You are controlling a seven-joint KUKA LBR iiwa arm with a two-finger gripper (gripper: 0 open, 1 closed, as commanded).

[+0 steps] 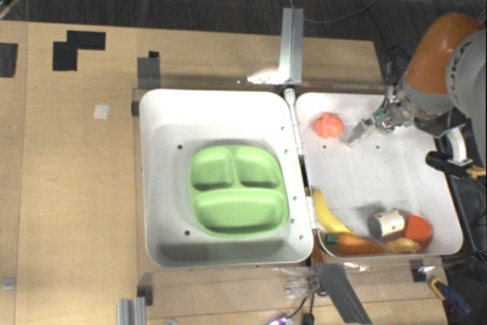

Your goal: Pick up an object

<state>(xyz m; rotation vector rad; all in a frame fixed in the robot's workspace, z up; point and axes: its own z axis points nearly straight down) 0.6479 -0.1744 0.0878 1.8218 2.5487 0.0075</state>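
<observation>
Far to the gripper's left, a green divided plate (237, 189) is lying in the left bin (156, 164). A pink ball (329, 125) is sitting just left of the gripper (364, 129), which is carrying nothing; its finger spread cannot be told. The ball is likely rolling off if nudged. A banana (327, 214), can (386, 223) and carrot (359, 243) are crowding the near corner.

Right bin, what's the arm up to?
The KUKA arm reaches in from the right, its gripper low over the right bin beside a pink-orange ball, nothing visibly between its fingers. A banana, a carrot-like piece, a small can and an orange-red fruit sit bunched in the near corner. The left bin holds a green divided tray.
</observation>
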